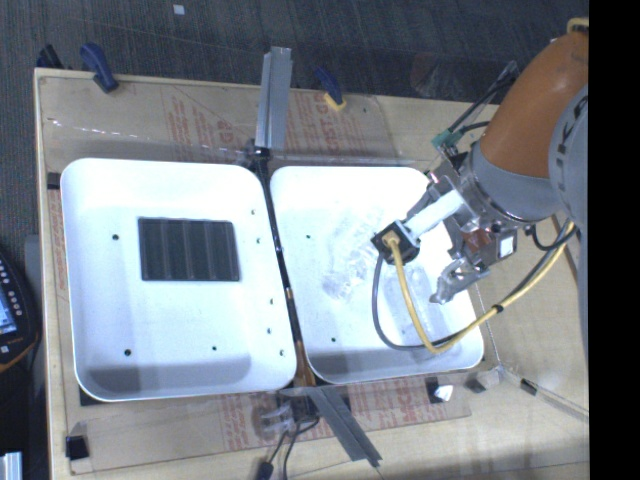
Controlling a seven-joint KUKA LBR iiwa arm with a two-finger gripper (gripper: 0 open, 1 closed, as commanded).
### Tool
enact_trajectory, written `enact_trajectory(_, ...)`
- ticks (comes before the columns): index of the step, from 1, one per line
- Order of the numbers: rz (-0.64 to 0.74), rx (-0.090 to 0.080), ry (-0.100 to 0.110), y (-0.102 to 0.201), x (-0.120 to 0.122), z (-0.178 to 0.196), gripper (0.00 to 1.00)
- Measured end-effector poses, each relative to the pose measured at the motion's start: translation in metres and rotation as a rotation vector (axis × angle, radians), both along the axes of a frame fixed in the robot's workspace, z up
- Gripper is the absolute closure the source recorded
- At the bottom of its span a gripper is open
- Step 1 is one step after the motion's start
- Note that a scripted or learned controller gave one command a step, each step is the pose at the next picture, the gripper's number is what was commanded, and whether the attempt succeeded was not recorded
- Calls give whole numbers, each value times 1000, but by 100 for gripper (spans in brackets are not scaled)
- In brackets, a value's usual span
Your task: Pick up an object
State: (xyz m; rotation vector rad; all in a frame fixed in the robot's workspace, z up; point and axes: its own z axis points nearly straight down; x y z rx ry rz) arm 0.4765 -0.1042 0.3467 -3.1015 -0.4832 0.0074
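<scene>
**Arm over right bin, clear plastic item beside it**

Dark carpet-like floor lies behind a pale wood bench w/ red print on its top. Two shallow white bins sit side by side on it, rounded corners, smooth matte plastic. Left bin holds a dark ribbed rectangle near its middle, and small dark dots mark its floor. A grey metal bar stands at the bench's far edge, above the seam between the bins; another grey bar runs at a slant at the near edge. Blue clamps grip the far edge of the bench.

Right bin holds a crumpled clear plastic thing, see-through & hard to make out, around the bin's middle, toward its left half. The claw hangs over the right half of that bin, near the right rim, w/ the grey arm and its orange band coming in from the bench's right edge. The clear item lies to the left of the claw, apart from it, no contact seen. A black block on a white bracket juts from the wrist toward the item. A yellow hose & a black cable loop down over the bin floor. Can't tell if the claw is open or closed.
</scene>
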Motion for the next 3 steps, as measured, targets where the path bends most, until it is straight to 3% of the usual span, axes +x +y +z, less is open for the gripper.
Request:
enact_trajectory(1,371,3,0,-25,8,-62,0)
enact_trajectory(2,290,0,-1,3,28,-73,0)
enact_trajectory(3,741,4,-1,8,25,-83,0)
